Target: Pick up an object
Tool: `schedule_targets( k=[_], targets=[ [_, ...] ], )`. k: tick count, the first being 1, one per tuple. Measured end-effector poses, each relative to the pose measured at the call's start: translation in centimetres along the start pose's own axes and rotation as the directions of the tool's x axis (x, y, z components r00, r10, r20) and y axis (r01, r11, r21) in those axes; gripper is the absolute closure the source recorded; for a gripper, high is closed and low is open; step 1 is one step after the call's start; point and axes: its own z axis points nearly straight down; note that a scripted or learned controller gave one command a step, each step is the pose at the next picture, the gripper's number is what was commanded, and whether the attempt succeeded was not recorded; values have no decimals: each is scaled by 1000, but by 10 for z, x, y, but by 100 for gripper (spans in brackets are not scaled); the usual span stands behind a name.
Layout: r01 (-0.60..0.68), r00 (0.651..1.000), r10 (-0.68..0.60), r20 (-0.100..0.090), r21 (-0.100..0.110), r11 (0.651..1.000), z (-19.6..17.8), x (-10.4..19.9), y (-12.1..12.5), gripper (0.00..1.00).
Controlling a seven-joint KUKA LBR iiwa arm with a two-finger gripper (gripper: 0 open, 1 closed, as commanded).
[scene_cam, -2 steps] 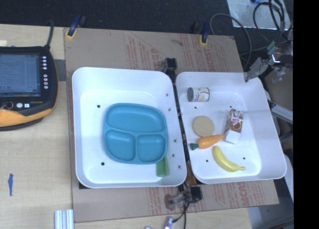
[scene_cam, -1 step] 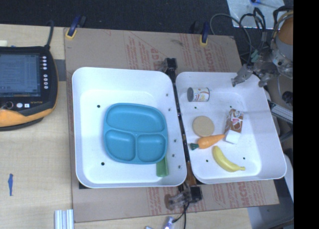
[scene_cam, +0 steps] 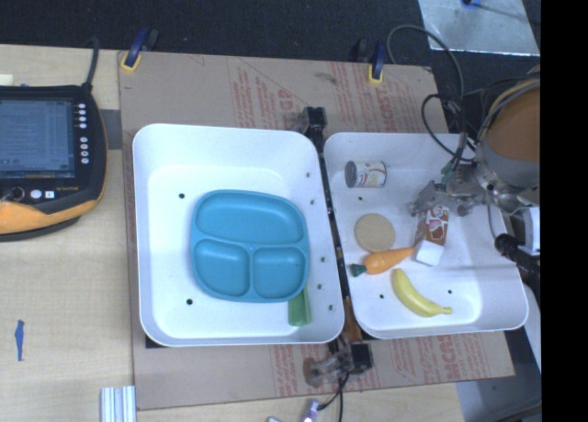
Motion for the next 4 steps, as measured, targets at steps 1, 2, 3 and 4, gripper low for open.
schedule_targets(
  k=[1, 2, 3, 4],
  targets=[
    [1, 1000, -1, 1, 0, 1000, 0, 11, -37, 0],
    [3, 1000, -3, 4, 0, 1000, -11, 9, -37, 100],
    [-1, 1000, 1, -2, -3, 1000, -68, 79, 50, 100],
    [-1, 1000, 1, -2, -2, 1000, -101, 140, 44, 100]
  ],
)
